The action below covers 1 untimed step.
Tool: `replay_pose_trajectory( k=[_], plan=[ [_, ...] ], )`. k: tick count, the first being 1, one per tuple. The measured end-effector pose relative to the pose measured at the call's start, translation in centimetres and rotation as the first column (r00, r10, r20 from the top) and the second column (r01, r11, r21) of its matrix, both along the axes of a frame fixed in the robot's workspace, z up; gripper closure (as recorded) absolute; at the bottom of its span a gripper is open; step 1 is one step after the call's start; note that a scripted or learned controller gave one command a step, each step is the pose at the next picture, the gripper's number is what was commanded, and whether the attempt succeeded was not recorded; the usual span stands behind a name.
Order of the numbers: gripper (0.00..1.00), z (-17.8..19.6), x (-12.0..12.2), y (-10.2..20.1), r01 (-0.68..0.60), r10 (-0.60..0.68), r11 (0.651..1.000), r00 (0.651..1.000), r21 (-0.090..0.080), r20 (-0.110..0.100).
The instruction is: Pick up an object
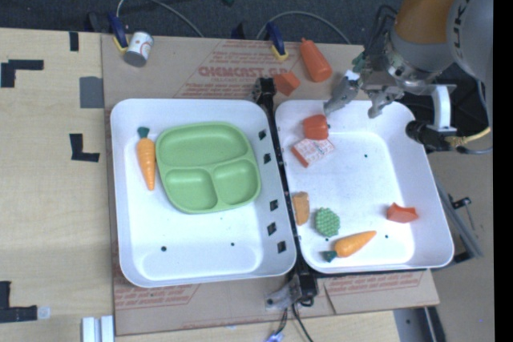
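The claw [358, 97] hangs over the back rim of the right bin [417, 172], its two grey fingers spread apart with nothing between them — open and empty. Just below and to its left a small red block [316, 126] sits in the bin's back corner, touching a crumpled red-and-white packet [313, 150]. Nearer the front lie a tan bread-like piece [300, 207], a knobbly green round thing [326, 221] and a smooth plastic carrot [351, 243] lying slantwise; an orange-red wedge [402, 212] rests apart by the right wall. In the left bin [132, 244] a glossy green divided plate [210, 166] takes up the middle, with a second carrot [146, 158] just beside its left edge. Behind the bins, on the cardboard-covered worktop [48, 172], lie an orange cylinder-shaped toy [315, 61] and a small orange chunk [286, 82].
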<state>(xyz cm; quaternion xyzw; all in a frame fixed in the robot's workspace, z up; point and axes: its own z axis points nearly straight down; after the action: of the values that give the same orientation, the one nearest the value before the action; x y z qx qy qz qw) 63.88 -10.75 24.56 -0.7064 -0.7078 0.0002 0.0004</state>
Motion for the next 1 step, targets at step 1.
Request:
replay_pose_trajectory(
  k=[1],
  plan=[
    [0.0,-10.74,2.71,1.32,0.0,0.0,1.0,1.0,0.001,-0.005]
  ],
)
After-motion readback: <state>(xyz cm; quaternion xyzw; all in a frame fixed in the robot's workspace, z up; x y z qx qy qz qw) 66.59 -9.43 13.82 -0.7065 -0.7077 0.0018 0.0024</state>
